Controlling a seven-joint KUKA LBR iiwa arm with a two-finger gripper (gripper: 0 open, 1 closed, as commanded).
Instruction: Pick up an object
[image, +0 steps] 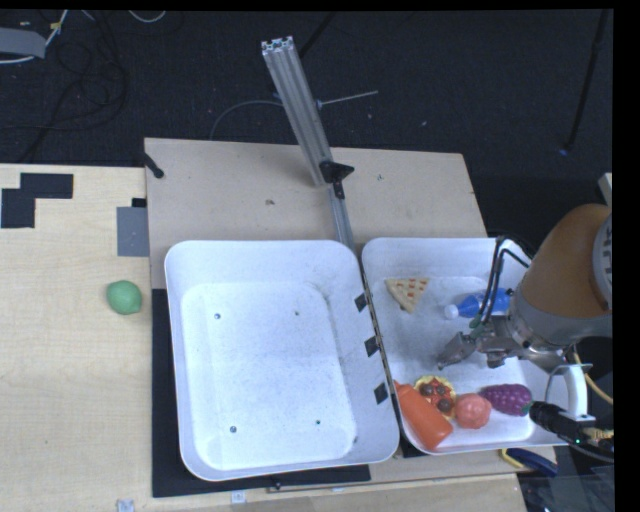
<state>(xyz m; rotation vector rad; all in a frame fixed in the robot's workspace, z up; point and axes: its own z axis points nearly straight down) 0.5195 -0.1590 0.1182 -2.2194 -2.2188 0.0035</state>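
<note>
The right bin (440, 255) holds a waffle-patterned pizza slice toy (407, 292), a blue and white bottle-like item (468, 306), an orange carrot-like piece (424, 420), a small round yellow and red toy (434, 389), a pink-red ball (472, 411) and a purple grape bunch (508, 399). My gripper (455, 352) hangs low over the middle of this bin, pointing left, just above the yellow toy and below the blue item. I see nothing between its fingers.
The left bin (262, 360) lies beside it, joined by black clips. A green ball (125, 297) rests on the bench far left. A metal rail (303, 108) slants up behind the bins. Cables trail at the arm's wrist on the right.
</note>
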